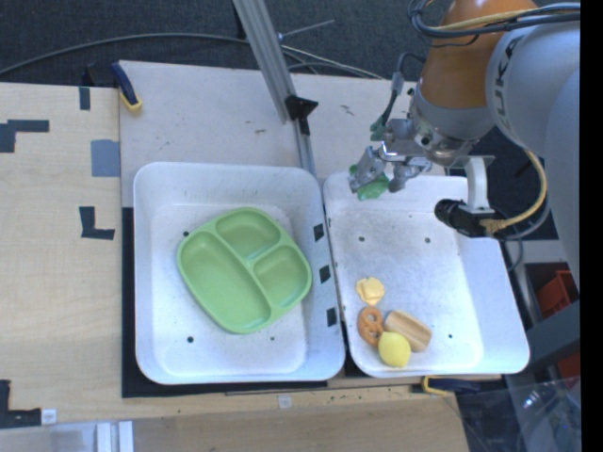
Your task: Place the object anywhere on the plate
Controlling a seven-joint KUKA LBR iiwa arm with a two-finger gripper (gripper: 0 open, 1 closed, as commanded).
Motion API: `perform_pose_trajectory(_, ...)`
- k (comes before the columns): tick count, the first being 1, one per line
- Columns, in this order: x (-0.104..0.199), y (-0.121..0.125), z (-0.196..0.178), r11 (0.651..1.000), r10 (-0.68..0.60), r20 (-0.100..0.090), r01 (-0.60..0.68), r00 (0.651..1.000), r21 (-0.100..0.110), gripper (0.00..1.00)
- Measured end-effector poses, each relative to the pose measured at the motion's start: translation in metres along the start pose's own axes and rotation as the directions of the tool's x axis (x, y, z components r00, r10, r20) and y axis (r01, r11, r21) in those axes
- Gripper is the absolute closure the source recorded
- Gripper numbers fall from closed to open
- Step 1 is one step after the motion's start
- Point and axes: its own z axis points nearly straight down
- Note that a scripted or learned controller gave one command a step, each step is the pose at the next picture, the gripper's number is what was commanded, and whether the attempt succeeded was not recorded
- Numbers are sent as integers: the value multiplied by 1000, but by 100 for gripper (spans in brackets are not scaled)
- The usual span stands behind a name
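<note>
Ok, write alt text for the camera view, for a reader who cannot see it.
A grey robot arm's gripper holds a small green object above the far edge of the right bin. The left bin contains a green divided plate; four small toy foods lie near the right bin's front.

We are seeing the gripper holding a small green object over the right white bin's far edge, the green divided plate lying in the left white bin.

One fixed camera looks down slantwise on both bins.
</note>
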Motion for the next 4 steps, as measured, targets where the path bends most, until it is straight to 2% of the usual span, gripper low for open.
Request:
perform_pose_trajectory(1, 62, -2, 7, 1000, 0, 0, 0, 1000, 1, 100)
perform_pose_trajectory(2, 114, -17, 5, 1000, 0, 1, 0, 1000, 2, 100)
perform_pose_trajectory(4, 219, -47, 32, 1000, 0, 2, 0, 1000, 3, 100)
